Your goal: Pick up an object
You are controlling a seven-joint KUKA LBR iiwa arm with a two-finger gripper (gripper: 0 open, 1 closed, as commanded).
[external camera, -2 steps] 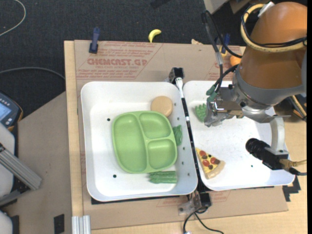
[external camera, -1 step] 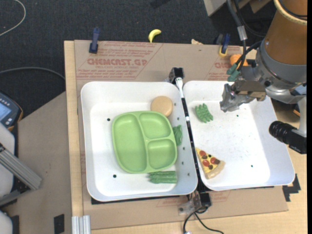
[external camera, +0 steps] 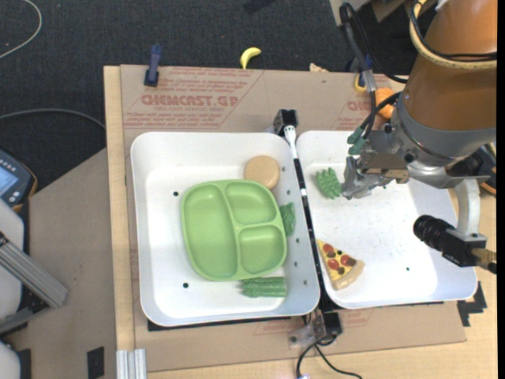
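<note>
Seen from above at a slant: a brown cardboard-faced bench (external camera: 197,101) printed with red lettering, bearing two shallow white bins side by side. Reaching in from the right, a grey KUKA arm (external camera: 450,125) with a broad orange band, its wrist over the upper part of the right bin (external camera: 394,287). Low in that bin's upper left corner, the two-finger gripper (external camera: 357,189), tips close to the bin floor; whether open or closed, impossible to tell from this angle, and nothing visible between its tips. Just to its left, a small leafy green toy (external camera: 329,183), near the gripper but apparently apart from it. Lower down in the same bin, near the dividing wall, a toy pizza slice (external camera: 341,265) with red topping. In the left bin (external camera: 150,212), a green three-compartment plate (external camera: 234,229) lying flat near the middle. At the plate's top right edge, a round tan disc (external camera: 263,171). Below the plate, a long green vegetable-like toy (external camera: 264,287); along its right side, another green piece (external camera: 288,218) against the bin wall. On the bench's far edge, a blue clamp (external camera: 152,64) and a small yellow banana-shaped toy (external camera: 250,55).
</note>
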